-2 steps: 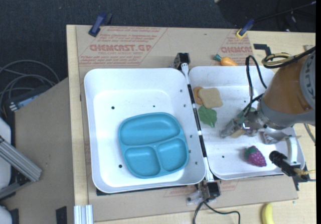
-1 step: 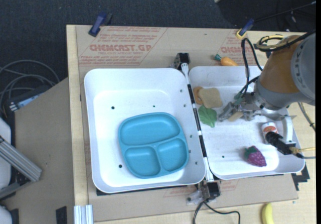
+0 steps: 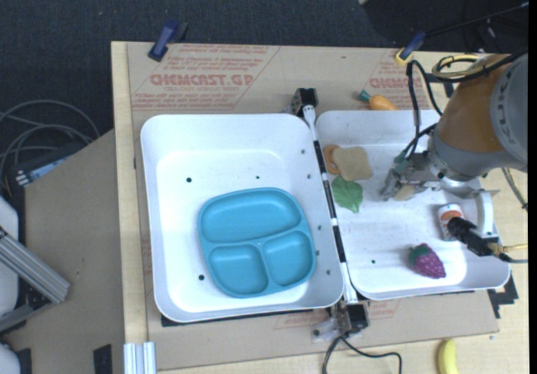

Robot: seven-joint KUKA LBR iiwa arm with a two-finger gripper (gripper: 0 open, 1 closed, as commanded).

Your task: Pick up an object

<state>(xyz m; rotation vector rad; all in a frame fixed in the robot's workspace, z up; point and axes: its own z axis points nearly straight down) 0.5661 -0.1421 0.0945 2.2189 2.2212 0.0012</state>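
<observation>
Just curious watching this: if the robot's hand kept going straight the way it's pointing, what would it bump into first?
Probably the green leafy toy: the hand points left across the right bin, and that toy lies nearest in line. Its height above the floor is unclear.

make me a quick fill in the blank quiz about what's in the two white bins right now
1. The blue divided tray lies in the ____ bin.
2. The bunch of grapes in the right bin is ____ in colour.
3. The gripper hangs over the ____ bin.
4. The green leaf lies just below the ____ slice of bread.

Missing words: left; purple; right; tan
</observation>
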